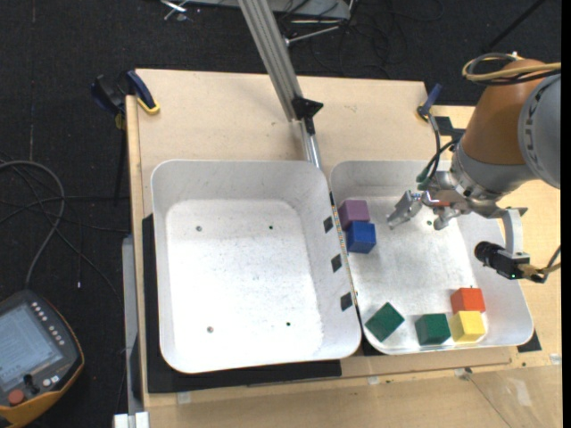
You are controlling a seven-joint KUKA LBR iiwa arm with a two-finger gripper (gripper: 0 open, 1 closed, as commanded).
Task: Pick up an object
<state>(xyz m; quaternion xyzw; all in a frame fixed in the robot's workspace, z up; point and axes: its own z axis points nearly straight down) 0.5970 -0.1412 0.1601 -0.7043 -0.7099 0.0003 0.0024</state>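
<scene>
Bins sit side by side on the bench (223,105), their inner walls touching. In the left bin (178,185) I see no blocks, only a speckled white floor with a few small dark dots. The right bin (500,337) holds six blocks. A purple block (355,209) lies near the left wall, toward the far end, with a blue block (361,236) touching its near side. Along the near rim sit a dark green block (384,321), turned at an angle, and a lighter green block (433,329), set apart from it. A yellow block (468,326) lies just beside the lighter green one, and an orange block (467,300) touches the yellow one's far side.

The gripper (406,209) reaches in from the right, above the far half of the right bin and right of the purple block. Its jaws stand apart with nothing between them. No block is lifted; all six rest on the bin floor.
</scene>
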